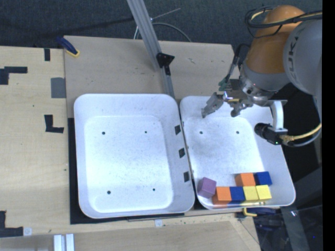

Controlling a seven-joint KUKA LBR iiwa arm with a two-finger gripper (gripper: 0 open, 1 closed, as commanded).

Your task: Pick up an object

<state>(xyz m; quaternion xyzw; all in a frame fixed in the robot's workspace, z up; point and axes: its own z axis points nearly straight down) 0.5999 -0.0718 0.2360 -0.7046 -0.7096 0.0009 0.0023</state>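
Camera view: gripper (224, 108) above far end of right bin (272, 156), near its rear rim. Fingers spread apart, nothing between them. Orange band of arm (269, 48) visible above wrist.

Blocks clustered at near edge of right bin, well apart from gripper: purple block (208, 186) at left, tilted; orange block (223, 194) beside it; blue block (237, 193); yellow blocks (257, 193); second orange block (244, 180) and second blue block (263, 178) behind row. Blocks touching or just beside one another.

Left bin (125, 156) alongside, rims adjoining.
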